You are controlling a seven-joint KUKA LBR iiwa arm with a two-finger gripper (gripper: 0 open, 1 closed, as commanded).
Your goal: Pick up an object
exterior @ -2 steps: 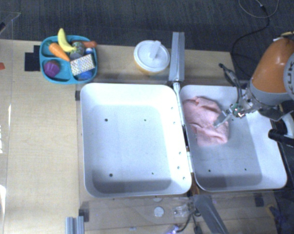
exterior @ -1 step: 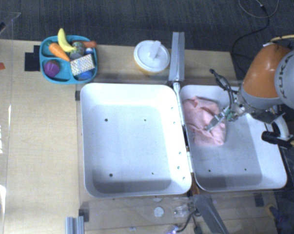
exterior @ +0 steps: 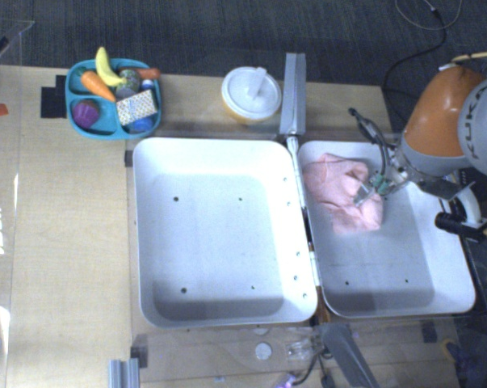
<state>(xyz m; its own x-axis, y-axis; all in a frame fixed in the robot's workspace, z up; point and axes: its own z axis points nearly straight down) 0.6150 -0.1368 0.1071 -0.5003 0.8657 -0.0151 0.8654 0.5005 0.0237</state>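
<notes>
Nearest the camera, the front rims of two shallow white bins sit side by side on the pale wooden surface (exterior: 57, 241). Both bins are smooth moulded trays with rounded corners and small dark holes in their floors. The right bin (exterior: 405, 289) carries the tool (exterior: 378, 186), which comes in from the right on a grey arm with an orange band (exterior: 441, 120) above the wrist. Its thin dark fingers point down and left, and their tips meet the right edge of a pink cloth (exterior: 340, 192). This cloth is soft and crumpled, bunched into an irregular mound, and it lies in the rear left part of the right bin, directly left of the tool and touching it. Whether the fingers are spread or closed on the fabric cannot be told at this size. The left bin (exterior: 219, 233) lies well to the left of the tool. Beyond it, further left and to the rear, stands a round white lidded cup (exterior: 251, 94) with a yellow rim. Farthest left of the tool is a blue compartment tray (exterior: 77, 124) holding toy food, including a yellow banana (exterior: 106, 67) and an orange carrot (exterior: 96, 86).
</notes>
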